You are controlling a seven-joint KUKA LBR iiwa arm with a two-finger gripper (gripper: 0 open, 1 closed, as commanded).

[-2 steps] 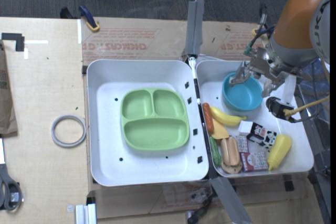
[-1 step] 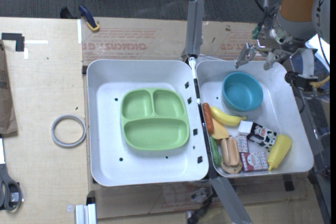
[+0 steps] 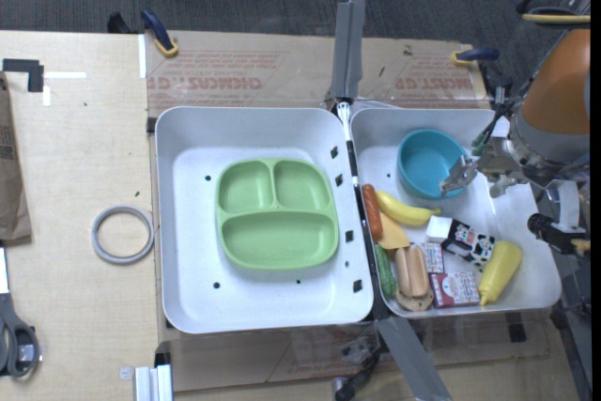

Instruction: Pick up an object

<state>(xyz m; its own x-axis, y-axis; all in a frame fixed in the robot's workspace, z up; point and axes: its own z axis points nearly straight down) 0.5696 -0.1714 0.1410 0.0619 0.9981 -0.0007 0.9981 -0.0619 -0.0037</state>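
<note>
The gripper [image 3: 462, 176] hangs in the right bin [image 3: 535, 296], its fingertips at the 3 o'clock rim of the blue bowl [image 3: 427, 161]; whether they are spread or pressed together cannot be told, and nothing shows clearly between them. The bowl sits toward 12 o'clock in that bin. Just at its 6 o'clock lies a banana [image 3: 404, 209], and at the banana's 9 o'clock a red toy hot dog sausage [image 3: 373, 211] runs along the bin's left wall. Toward 6 o'clock of the bin lie a hot dog in a bun [image 3: 411, 278], a small red packet [image 3: 454, 286], a black-and-white cow-print carton [image 3: 468, 242] and a yellow mustard bottle [image 3: 499, 270]. The left bin [image 3: 178, 221] holds a green divided plate [image 3: 277, 213] at its centre. On the bench, at 9 o'clock of the left bin, lies a grey ring [image 3: 123, 233].
</note>
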